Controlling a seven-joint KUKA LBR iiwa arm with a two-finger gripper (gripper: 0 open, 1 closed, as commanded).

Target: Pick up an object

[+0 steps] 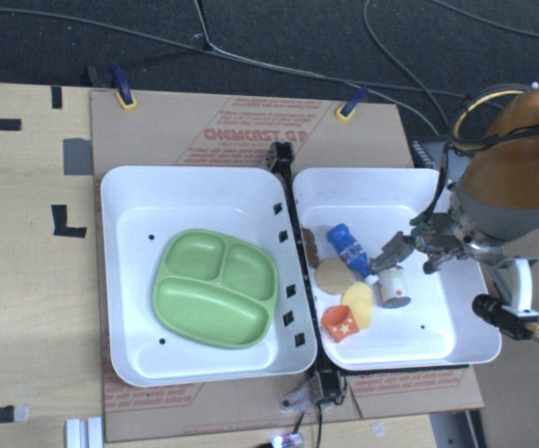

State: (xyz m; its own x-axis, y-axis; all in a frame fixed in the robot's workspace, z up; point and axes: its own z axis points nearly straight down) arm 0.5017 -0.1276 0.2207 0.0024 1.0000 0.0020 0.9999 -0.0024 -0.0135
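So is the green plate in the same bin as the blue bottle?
No, the green plate lies in the left bin, the blue bottle in the right.

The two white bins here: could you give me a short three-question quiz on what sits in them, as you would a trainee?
1. True or false: the green divided plate lies in the left bin.
2. Which thing lies nearest the pincer?
A. the blue bottle
B. the small grey-and-white cylinder
C. the orange block with a star
3. Fill in: the yellow object touches the ____ block at the near side of the right bin.

Key: 1 true; 2 B; 3 orange.
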